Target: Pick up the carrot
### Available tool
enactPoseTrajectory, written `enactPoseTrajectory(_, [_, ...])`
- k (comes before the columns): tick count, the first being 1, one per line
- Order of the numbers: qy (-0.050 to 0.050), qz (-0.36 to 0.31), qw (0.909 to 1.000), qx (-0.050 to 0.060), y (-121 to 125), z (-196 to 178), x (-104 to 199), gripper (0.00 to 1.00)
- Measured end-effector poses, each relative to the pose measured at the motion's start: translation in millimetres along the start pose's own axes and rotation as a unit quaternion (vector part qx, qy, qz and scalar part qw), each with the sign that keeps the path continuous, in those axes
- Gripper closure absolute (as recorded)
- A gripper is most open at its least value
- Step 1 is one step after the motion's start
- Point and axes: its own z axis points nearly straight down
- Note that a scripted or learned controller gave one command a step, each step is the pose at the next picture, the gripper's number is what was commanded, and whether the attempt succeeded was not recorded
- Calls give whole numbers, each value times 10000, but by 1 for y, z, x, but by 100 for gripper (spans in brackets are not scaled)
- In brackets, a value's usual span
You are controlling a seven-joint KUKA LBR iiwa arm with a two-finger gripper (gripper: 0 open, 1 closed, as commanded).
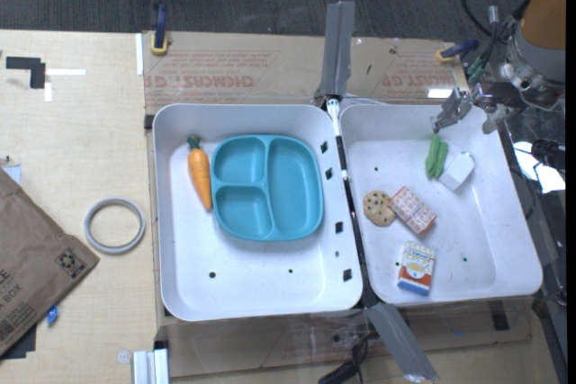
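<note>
Pale wood surface (72,130) carries two shallow white bins side by side, with dark carpet beyond the far edge.

Claw (453,114): hangs over the far right corner of the right white bin (504,220), below the grey wrist and orange band of the arm (544,4). Small and partly tangled with cables from this angle; cannot tell how far the fingers are spread. Nothing visible between them.

Just below the claw: a slim green vegetable-shaped toy (436,156) lying on the bin floor, and touching it on the right a small white block (457,170). Nearer the front of the same bin: a round brown chocolate-chip cookie toy (379,208), a pink-and-white patterned box (413,209) just beside it, and a small blue, white and orange carton (417,269) near the front wall.

Left white bin (180,274): a turquoise plastic divided plate (269,187) with three compartments sits mid-bin. The orange toy carrot with green top (199,173) lies on the bin floor just left of the plate, lengthwise, green end toward the far wall, well apart from the claw.

Outside the bins, left: a grey tape ring (114,224) and a brown cardboard box corner (31,261).
</note>
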Motion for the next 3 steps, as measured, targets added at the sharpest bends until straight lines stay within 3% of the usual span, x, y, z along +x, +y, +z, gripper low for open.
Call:
enactPoseTrajectory(1, [-9,1221,9925,-3,51,-99,64,0])
enactPoseTrajectory(2, [-6,1527,9883,10,-18,75,141,0])
enactPoseTrajectory(3, [-7,1617,9868,-15,49,21,82,0])
